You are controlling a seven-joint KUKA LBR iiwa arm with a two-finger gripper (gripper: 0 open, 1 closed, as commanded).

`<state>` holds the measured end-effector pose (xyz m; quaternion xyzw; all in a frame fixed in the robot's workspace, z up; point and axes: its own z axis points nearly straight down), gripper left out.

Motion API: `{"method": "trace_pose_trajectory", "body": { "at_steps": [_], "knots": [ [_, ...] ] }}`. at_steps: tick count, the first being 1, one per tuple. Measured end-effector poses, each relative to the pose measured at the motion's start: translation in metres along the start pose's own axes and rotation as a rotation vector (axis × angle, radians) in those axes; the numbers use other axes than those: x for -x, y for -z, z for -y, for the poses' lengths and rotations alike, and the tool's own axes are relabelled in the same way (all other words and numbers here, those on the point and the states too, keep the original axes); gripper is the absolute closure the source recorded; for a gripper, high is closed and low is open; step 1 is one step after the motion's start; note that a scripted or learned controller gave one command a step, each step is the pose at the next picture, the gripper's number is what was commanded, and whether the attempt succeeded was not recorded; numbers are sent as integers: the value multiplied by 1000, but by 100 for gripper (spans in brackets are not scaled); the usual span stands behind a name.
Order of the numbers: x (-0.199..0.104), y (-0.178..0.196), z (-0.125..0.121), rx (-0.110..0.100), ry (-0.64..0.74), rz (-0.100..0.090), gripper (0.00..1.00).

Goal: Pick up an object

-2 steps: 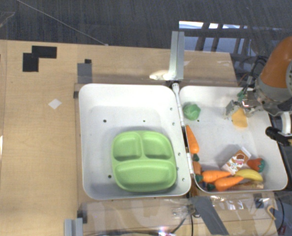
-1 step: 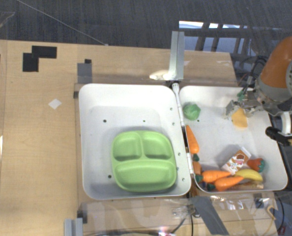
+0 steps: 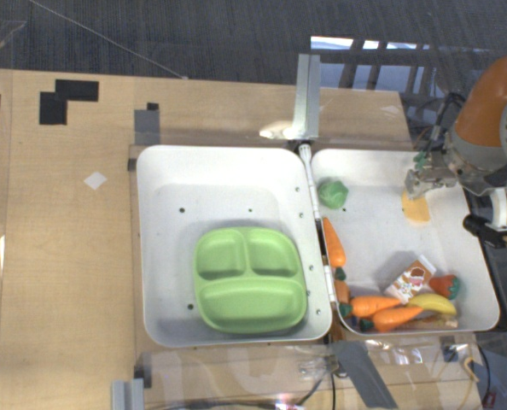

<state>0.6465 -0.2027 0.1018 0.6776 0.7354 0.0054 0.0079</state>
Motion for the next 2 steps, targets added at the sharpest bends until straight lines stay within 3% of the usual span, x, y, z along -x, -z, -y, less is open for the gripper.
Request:
{"method": "trace_pose_trajectory", "body": {
  "at_steps": [1,2],
  "knots": [
    [0,0,0,0,0,0,0],
    [2,-13,3,-9,22,-1,0]
  ]
}}
